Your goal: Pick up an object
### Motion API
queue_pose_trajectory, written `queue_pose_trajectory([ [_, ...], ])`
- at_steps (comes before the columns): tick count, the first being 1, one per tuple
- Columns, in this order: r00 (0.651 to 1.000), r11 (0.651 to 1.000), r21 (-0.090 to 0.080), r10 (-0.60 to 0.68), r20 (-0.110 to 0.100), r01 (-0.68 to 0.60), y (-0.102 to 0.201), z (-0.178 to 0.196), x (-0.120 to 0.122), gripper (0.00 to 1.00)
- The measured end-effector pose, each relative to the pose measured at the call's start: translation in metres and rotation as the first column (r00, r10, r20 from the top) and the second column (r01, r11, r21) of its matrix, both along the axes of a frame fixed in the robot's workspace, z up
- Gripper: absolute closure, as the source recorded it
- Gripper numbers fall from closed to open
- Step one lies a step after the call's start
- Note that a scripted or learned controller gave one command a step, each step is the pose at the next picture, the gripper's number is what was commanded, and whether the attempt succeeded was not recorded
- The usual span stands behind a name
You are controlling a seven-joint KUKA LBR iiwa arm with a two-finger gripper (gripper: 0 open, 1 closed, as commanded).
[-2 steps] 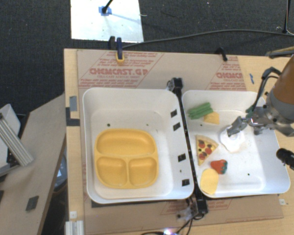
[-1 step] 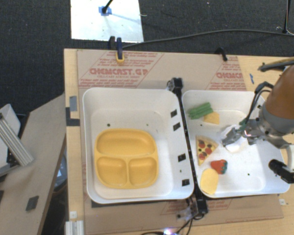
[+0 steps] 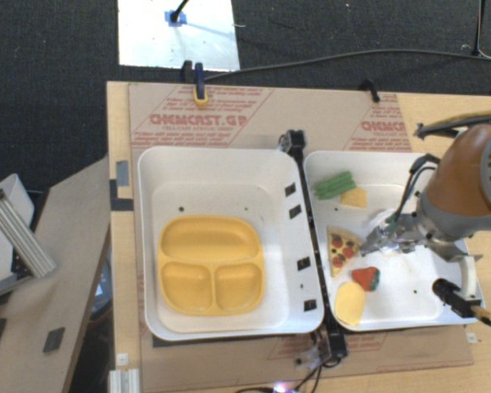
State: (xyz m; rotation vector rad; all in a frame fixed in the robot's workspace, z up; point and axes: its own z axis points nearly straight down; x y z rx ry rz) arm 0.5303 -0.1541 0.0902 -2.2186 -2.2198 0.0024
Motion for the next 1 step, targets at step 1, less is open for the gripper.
queue_pose_trajectory([
  [1, 1.0, 1.0, -0.002, -0.001, 0.006, 0.001, -0.0007, 0.0135, 0.0019, 1.0],
])
